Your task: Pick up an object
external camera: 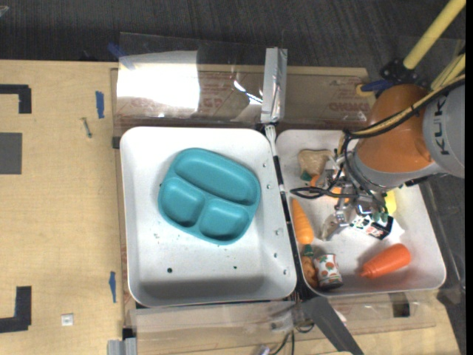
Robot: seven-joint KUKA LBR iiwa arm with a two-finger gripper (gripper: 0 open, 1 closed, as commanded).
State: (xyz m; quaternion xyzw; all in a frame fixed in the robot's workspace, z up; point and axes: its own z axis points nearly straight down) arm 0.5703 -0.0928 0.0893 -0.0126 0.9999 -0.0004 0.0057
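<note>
The arm [403,135], grey with its orange band, reached in from the right over the right bin [432,268]. On its grey casing the letters "KU" could be read at the right edge; the rest of the word ran out of view. A yellow hose and black cables ran along it.

The jaws hung low in the right bin, near its middle, at the gripper [334,224]. Whether they were released or clenched could not be told, as wires and small parts cluttered the spot, and nothing could be seen between them.

Objects lay scattered in that bin. A large orange carrot [385,260] lay toward the near right corner. A smaller orange carrot-like piece [302,222] lay along the left wall, just left of the jaws. A small printed packet [326,268] lay near the front wall, its print too small to read. A brownish lump [313,160] sat toward the far left corner. A black-and-white item [373,226] lay just right of the jaws, beside a yellow scrap [390,203].

The left bin [140,265] held a teal divided tray [209,194] with three compartments, set slantwise.

Both bins stood on the tan worktop [59,198], which bore black corner marks and blue tape bits. Behind the bins stood a cardboard panel with faint reddish print that was unreadable.
</note>
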